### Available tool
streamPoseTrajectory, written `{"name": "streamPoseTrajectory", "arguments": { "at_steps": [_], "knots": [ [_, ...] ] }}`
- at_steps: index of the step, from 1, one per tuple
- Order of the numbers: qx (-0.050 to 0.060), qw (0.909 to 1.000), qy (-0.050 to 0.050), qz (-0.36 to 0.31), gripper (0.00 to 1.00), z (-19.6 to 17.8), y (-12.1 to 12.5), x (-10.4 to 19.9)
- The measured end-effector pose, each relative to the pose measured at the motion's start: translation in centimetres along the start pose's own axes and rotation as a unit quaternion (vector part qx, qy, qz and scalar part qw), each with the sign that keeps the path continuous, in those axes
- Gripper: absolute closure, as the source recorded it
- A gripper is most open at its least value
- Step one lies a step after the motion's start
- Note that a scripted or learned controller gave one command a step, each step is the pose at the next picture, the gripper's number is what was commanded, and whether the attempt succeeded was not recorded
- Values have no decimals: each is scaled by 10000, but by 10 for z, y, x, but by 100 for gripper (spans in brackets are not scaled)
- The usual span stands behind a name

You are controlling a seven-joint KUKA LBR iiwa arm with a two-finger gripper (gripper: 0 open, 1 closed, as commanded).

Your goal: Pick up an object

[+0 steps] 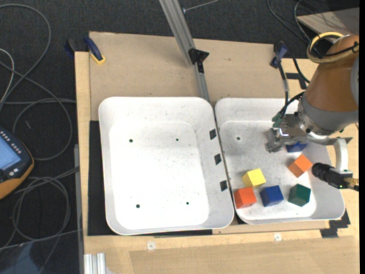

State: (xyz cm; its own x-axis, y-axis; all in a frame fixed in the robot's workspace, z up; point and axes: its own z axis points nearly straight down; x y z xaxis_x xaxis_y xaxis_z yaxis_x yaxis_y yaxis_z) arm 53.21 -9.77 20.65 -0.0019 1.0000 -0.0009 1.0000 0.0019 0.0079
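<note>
My gripper (276,142) hangs low over the middle of the right bin (251,114). A small blue piece (295,147) lies just to its right, partly hidden by the wrist. An orange cube (300,165) sits a little nearer the front. Along the bin's front stand a yellow cube (254,177), a red cube (246,197), a blue cube (272,195) and a green cube (299,194).
The left bin (114,119) stands beside the right one, with black clips (217,158) along the shared wall. A slanted metal post (182,30) rises behind the bins. Cables and a handheld pendant (11,158) lie on the floor at left.
</note>
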Motion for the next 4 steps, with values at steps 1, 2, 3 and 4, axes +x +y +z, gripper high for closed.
{"name": "streamPoseTrajectory", "arguments": {
  "at_steps": [1, 2, 3, 4],
  "knots": [
    [2, 10000, -3, 5, 100, -47, 2, -8],
    [8, 10000, -1, 0, 100, -86, 4, -8],
    [43, 10000, 17, -22, 100, -76, 7, 43],
    [54, 10000, 21, -23, 100, -66, -10, 97]
  ]
}}
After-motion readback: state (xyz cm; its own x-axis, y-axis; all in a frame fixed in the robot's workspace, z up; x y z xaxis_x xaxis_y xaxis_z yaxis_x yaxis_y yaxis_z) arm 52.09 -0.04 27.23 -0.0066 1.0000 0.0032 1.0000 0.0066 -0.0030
